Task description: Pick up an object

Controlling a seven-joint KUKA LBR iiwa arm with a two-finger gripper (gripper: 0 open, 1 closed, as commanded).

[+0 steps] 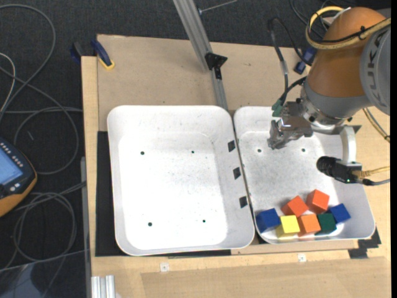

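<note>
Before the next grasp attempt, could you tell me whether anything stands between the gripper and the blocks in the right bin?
Nothing visible does. The gripper hangs over the right bin, and only bare white floor lies between it and the blocks clustered at the near end.

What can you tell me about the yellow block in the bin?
The yellow block is a small cube with a plain, smooth look. It lies flat near the front edge of the right bin, packed among other blocks: a blue block beside it on the left, an orange block on its right.
</note>
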